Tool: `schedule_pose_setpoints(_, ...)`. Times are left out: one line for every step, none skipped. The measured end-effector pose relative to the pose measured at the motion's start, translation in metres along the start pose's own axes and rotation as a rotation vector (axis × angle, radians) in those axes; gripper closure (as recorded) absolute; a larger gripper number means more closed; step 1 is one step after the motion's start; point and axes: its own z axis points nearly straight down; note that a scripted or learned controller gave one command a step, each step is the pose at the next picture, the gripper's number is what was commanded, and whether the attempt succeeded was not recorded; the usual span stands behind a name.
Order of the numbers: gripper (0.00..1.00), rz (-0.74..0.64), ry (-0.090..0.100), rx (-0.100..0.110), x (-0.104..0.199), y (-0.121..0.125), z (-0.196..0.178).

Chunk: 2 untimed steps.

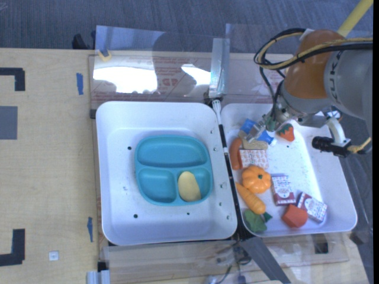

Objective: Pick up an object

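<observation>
My claw (pixel 273 123) is down at the right bin's (pixel 340 185) far edge over the blue packet (pixel 256 129) – prob. lining up a grab – grip state: can't tell

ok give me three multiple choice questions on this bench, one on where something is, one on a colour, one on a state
1. Where does the yellow lemon lie?
A. in the teal tray
B. in the right bin
C. on the bench

2. What colour is the small pumpkin?
A. blue
B. orange
C. white

3. Where is the gripper?
A. over the left bin
B. over the right bin's far end
C. outside both bins

Answers: 1 A, it sits in a lower compartment; 2 B, orange with a green stem; 3 B, it hangs above the toys there.
</observation>
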Motion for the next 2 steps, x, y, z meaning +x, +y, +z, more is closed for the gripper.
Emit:
schedule_pose_setpoints(1.00, -0.193, 0.007, 0.002, 0.001, -0.023, 0.012)
schedule_pose_setpoints(1.00, 0.017, 0.017, 0.017, 0.061, 0.023, -0.093)
